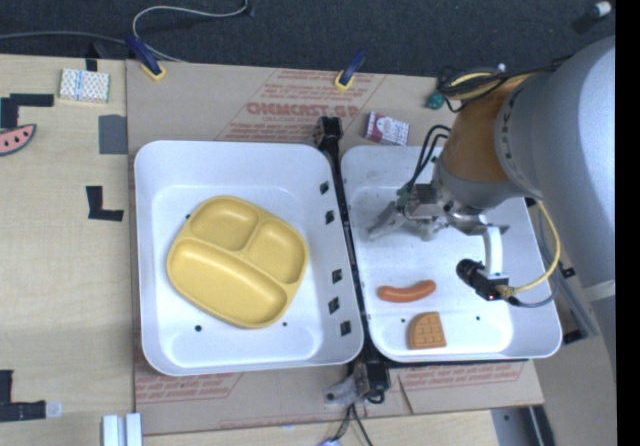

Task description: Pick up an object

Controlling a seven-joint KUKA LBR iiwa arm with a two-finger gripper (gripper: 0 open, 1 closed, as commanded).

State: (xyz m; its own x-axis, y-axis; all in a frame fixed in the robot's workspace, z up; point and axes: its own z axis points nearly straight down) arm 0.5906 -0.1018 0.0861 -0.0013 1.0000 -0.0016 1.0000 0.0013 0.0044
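Note:
In the right bin [520, 339], an orange-red sausage [407, 291] lies near the front, and a small brown waffle piece [426, 331] sits just in front of it. My gripper [396, 229] hangs over the back left part of that bin, reaching in from the right. It is open, with nothing between its fingers. One grey finger [380, 225] points toward the divider between the bins. The sausage lies a short way in front of the gripper and is not touching it.
A yellow divided plate [238, 259] lies in the left bin [160, 334]. A small printed packet [385, 128] lies on the cardboard behind the right bin. Black and yellow cables [520, 289] loop off the wrist over the right bin.

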